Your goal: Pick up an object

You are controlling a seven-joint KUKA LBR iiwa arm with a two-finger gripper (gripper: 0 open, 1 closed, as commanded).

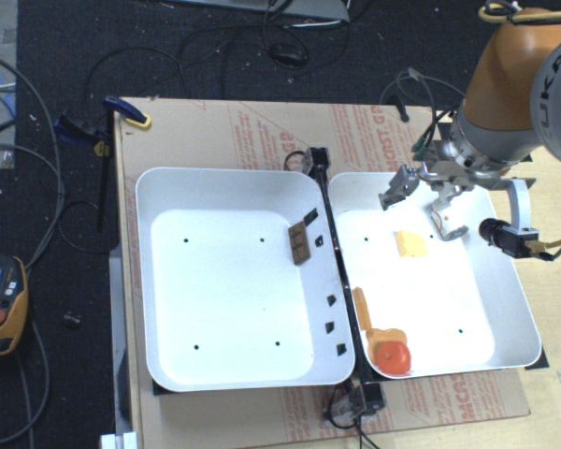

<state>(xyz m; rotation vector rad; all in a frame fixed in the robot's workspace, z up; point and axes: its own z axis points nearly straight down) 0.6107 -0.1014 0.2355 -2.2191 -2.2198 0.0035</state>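
In the right bin (505, 288) a pale yellow block (411, 243) lies near the back middle. A red ball with an orange handle-like piece (389, 353) rests at that bin's front left corner. A small brown block (300, 243) sits against the right wall of the left bin (168, 279). My gripper (421, 207) hangs over the back of the right bin, just above and behind the yellow block. Its fingers (395, 191) are spread open and hold nothing.
The black divider (335, 269) with small clips runs between the two bins. The cardboard bench (224, 129) borders the bins, and cables lie on the dark floor behind. A yellow-and-blue clamp (126, 112) sits at the bench's back left corner.
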